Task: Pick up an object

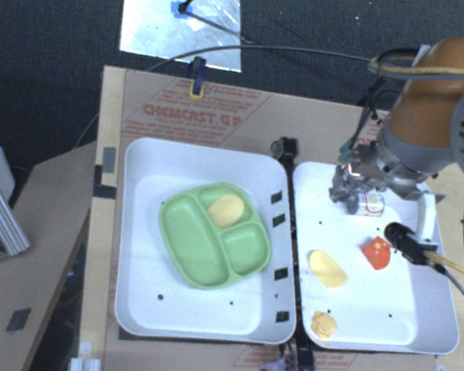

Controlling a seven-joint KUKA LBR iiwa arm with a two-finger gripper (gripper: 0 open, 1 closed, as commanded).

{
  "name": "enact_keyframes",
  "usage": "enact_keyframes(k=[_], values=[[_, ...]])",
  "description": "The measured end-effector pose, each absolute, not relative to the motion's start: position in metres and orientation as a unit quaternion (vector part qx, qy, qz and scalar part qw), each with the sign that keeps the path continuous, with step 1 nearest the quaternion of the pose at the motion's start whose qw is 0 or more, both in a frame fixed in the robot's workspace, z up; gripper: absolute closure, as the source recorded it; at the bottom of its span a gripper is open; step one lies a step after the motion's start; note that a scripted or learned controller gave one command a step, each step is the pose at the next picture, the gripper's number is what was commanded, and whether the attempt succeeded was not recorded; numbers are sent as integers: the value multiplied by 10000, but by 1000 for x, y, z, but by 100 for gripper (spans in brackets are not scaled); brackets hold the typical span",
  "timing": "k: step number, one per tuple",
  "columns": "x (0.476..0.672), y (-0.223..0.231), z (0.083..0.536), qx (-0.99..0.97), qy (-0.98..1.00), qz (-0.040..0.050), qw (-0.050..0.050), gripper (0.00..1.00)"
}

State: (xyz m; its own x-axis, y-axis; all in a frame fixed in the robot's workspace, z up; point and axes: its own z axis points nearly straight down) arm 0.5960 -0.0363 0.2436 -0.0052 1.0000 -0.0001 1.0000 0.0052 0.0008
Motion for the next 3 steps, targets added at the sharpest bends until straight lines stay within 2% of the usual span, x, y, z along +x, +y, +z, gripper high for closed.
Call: enact_keyframes(k=[1, 3], values=[[571, 14, 245, 7051, 7091, 1, -2, 100], [550, 110, 231, 7050, 7092, 3, -1, 100]])
